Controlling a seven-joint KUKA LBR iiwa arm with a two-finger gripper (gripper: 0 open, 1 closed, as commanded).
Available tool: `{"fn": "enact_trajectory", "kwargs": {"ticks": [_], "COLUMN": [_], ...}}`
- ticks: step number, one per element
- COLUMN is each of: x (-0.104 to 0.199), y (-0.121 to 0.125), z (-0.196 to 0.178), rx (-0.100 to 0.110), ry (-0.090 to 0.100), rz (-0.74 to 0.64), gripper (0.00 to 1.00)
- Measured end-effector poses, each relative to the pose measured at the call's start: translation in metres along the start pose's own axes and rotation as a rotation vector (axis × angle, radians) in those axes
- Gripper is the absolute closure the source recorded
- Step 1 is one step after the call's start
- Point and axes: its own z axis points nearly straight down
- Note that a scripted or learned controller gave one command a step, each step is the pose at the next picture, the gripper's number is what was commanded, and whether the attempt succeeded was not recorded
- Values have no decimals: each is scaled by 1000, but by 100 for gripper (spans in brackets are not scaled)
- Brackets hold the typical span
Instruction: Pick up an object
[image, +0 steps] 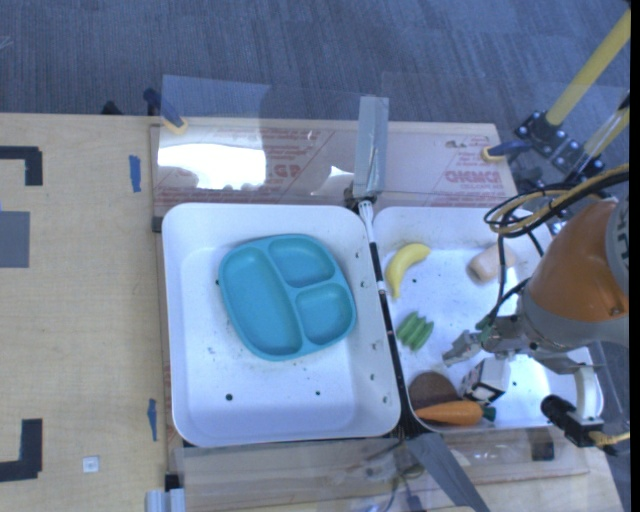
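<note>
Gripper low in right bin, fingers spread, holding nothing. Carrot just below it, touching brown item. Green piece left, banana beyond.

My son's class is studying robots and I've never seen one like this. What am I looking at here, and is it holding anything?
One camera looks down at a slant on a bench with two white bins. The left bin holds a blue divided plate. The right bin holds toy foods: a banana, a green vegetable, a brown piece, a carrot and a pale piece. The grey and orange arm reaches in from the right; its gripper hangs just above the carrot. I see nothing held.
</note>
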Motion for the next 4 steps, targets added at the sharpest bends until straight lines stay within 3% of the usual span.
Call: {"fn": "enact_trajectory", "kwargs": {"ticks": [1, 2, 3, 4], "x": [9, 20, -3, -4], "y": [-1, 74, -2, 0], "z": [11, -36, 11, 0], "rx": [5, 5, 8, -1], "ry": [3, 5, 6, 1], "rz": [-195, -293, -186, -184], "gripper": [0, 0, 0, 100]}}
